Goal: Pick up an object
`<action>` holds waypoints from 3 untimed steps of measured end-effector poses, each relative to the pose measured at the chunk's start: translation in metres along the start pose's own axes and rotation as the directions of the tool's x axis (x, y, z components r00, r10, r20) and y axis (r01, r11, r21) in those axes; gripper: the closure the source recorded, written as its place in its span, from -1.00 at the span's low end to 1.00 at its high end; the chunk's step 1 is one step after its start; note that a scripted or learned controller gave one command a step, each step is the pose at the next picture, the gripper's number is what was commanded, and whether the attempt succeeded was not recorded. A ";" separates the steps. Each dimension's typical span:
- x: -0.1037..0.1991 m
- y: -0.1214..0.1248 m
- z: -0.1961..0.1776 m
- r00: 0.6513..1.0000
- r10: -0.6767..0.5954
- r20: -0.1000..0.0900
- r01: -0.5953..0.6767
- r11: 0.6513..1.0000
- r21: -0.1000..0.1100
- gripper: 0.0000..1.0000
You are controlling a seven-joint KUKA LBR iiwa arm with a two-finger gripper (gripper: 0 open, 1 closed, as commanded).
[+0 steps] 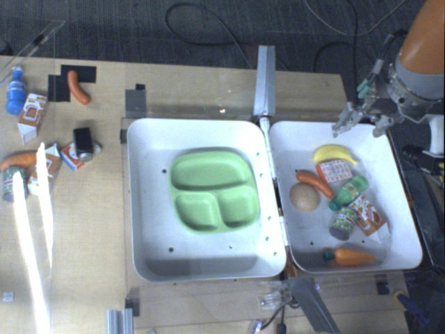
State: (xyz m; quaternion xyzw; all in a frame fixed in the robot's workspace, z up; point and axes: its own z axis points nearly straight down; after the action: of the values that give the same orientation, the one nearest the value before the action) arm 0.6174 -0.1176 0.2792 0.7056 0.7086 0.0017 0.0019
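Hand above right bin, open

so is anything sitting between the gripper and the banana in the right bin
Nothing visible. The gripper hangs over the right bin's far edge, and bare white floor lies between it and the banana; the other items lie beyond it.

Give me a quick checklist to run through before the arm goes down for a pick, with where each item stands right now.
1. Gripper carrying nothing: ok, nothing between its fingers.
2. Gripper open for a grasp: ok, fingers look spread.
3. Gripper over the right bin: ok, above its far edge.
4. Target lined up below: not ok, the banana and the rest lie nearer the camera.
5. Isolated pick available: ok, the carrot lies apart; the others crowd together.
6. Green tray in the left bin out of the path: ok.
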 end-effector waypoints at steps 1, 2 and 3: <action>-0.035 0.012 0.133 1.000 -0.017 0.000 0.017 1.000 0.001 -1.00; -0.067 0.033 0.192 0.994 -0.111 0.002 0.111 0.994 -0.004 -1.00; -0.067 0.033 0.181 0.994 -0.113 0.001 0.113 0.994 -0.001 1.00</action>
State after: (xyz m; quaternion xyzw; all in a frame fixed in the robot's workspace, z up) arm 0.6517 -0.1841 0.0980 0.6642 0.7475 0.0017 0.0028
